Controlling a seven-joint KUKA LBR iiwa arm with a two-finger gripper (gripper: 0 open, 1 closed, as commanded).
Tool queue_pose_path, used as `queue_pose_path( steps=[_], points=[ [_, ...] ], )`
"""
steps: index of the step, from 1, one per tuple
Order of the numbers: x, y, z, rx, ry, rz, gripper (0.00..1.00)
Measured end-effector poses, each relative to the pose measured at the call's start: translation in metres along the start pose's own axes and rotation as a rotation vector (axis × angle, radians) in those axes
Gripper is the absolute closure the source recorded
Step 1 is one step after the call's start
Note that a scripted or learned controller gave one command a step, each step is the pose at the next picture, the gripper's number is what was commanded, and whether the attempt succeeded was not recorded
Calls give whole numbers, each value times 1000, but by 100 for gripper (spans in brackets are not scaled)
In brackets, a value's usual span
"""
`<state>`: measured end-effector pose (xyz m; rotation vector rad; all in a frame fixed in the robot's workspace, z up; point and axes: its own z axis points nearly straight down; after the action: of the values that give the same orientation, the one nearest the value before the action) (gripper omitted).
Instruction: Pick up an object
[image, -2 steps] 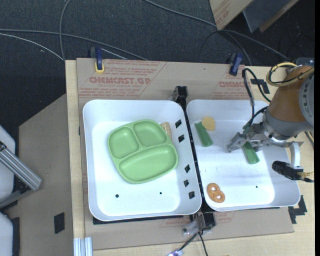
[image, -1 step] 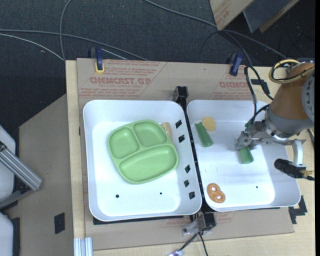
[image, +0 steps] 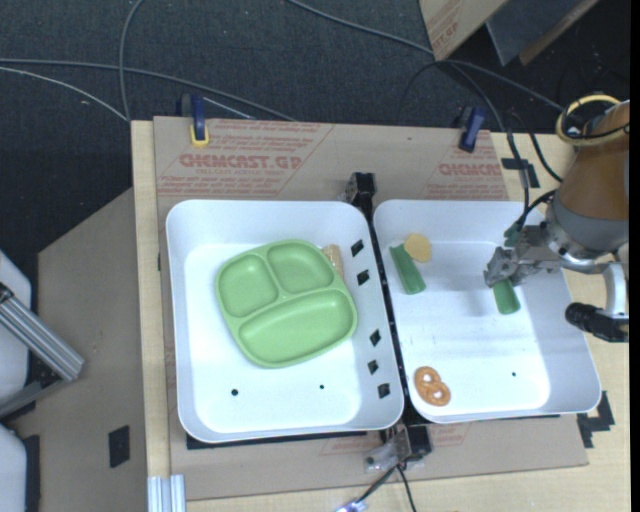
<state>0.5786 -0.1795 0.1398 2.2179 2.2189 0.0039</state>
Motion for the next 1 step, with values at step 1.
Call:
queue_pose_path(
  steps=[1],
  points=[
    [0, -4, -45, 0, 0, 0, 100]
  ],
)
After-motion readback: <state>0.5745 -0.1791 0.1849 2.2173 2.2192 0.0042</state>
